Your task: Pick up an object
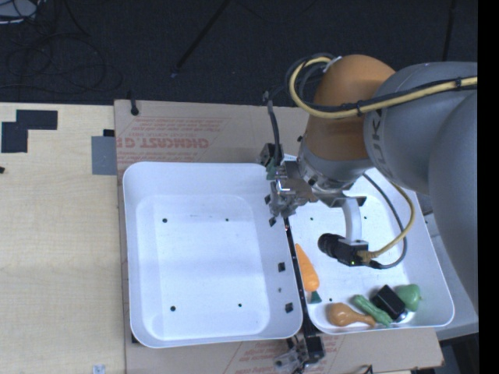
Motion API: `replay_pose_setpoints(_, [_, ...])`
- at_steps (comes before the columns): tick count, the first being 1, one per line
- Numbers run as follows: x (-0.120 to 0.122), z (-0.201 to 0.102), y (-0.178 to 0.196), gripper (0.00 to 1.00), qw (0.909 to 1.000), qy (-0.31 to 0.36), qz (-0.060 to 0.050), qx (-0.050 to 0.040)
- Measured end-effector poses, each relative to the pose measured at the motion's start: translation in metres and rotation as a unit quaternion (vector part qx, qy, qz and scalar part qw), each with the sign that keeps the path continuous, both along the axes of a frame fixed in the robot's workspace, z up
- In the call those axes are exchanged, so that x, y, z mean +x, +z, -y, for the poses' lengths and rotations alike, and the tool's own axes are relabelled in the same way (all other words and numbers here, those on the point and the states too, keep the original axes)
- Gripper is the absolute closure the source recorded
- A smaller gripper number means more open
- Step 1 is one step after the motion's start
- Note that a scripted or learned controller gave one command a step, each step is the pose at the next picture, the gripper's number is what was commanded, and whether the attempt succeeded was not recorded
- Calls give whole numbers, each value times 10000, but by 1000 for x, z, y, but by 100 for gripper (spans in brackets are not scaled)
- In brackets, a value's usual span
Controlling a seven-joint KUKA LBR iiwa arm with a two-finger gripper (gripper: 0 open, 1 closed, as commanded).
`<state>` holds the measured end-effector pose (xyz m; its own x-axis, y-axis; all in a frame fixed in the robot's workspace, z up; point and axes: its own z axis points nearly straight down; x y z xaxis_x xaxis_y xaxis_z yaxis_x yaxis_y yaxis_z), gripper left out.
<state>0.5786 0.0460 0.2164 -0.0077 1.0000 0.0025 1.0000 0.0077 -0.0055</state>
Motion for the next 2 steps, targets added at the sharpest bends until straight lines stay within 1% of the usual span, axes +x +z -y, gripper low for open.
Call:
replay_pose_setpoints(1, [51,-44,48,100,10000,-15,52,-7])
replay_pose_setpoints(2, [65,-77,11,100,10000,-26,8,-17])
